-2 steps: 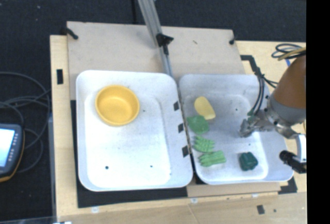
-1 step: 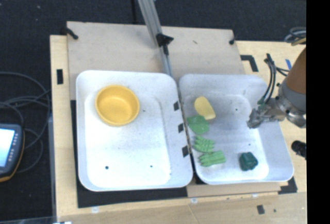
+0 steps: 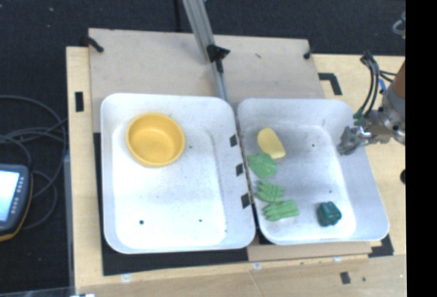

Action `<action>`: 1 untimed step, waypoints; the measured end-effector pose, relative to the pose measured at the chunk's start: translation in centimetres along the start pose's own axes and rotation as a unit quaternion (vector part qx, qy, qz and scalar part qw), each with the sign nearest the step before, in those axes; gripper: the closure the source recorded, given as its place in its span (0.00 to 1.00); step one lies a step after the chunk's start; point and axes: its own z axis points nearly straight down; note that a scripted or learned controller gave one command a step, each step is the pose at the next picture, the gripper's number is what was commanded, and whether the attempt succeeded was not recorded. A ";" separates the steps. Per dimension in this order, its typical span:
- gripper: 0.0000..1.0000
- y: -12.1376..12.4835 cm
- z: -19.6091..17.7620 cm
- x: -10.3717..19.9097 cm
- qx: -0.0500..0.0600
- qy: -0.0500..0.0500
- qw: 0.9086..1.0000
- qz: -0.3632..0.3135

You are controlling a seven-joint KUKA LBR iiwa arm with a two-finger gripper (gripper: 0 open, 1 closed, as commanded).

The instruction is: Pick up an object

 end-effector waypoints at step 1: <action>1.00 0.0 -1.0 -0.1 0.002 0.001 1.000 0.000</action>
